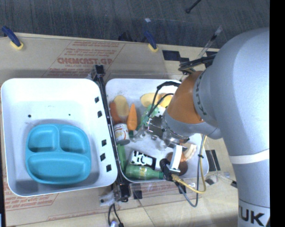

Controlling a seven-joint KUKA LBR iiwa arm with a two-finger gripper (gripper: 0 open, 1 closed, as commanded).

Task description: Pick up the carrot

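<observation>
1. The carrot (132,117) is lying in the right bin (129,85), close to its left wall, just beside a brown sausage (118,109).
2. The arm (190,103) is hanging over this bin, near the carrot.
3. I cannot tell if the jaws are wide or narrow.

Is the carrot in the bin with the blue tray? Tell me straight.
No: the carrot lies in the other bin, next to a small can, not with the blue tray.
</observation>
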